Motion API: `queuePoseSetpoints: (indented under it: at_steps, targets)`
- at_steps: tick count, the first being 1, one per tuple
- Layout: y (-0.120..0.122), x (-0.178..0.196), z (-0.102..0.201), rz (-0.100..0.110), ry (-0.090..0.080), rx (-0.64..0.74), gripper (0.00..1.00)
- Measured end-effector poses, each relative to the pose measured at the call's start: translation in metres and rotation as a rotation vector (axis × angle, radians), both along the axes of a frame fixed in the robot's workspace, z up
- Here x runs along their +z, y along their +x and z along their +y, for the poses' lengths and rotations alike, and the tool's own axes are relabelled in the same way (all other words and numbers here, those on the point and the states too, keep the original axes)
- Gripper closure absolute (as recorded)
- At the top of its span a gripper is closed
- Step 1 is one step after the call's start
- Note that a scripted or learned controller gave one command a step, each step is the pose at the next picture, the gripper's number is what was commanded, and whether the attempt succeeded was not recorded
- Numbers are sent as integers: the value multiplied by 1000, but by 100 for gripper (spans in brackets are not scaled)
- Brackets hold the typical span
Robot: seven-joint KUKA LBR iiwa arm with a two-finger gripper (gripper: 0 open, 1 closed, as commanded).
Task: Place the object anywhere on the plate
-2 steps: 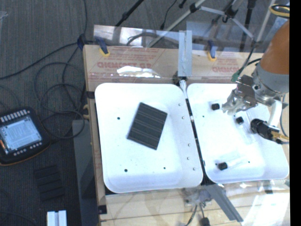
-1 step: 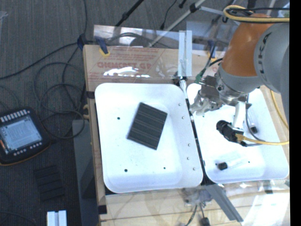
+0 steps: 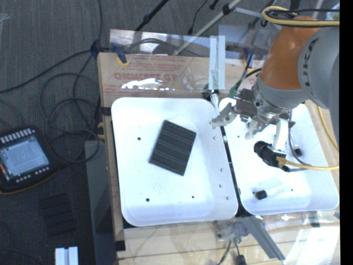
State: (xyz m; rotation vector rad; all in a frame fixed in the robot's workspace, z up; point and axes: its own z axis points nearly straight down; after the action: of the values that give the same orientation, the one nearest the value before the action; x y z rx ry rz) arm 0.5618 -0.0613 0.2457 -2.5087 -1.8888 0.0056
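Gripper [image 3: 271, 139] is hung over the right bin [image 3: 317, 200]; finger state cannot be told. Plate [image 3: 173, 147] lies in the left bin [image 3: 128, 195]. A small object [image 3: 260, 194] is untouched. Grasp judged pending; descent needed next.

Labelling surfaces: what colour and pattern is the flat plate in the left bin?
Dark grey with fine ridged stripes, camera view.

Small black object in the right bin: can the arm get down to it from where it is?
Probably yes. The small black object lies alone on the right bin floor, nearer the camera than the gripper, with nothing over it.
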Motion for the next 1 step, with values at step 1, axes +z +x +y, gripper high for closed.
queuePoseSetpoints:
  at_steps: [1]
  targets:
    - [-3, 155, 10, -2, -1, 515, 0]
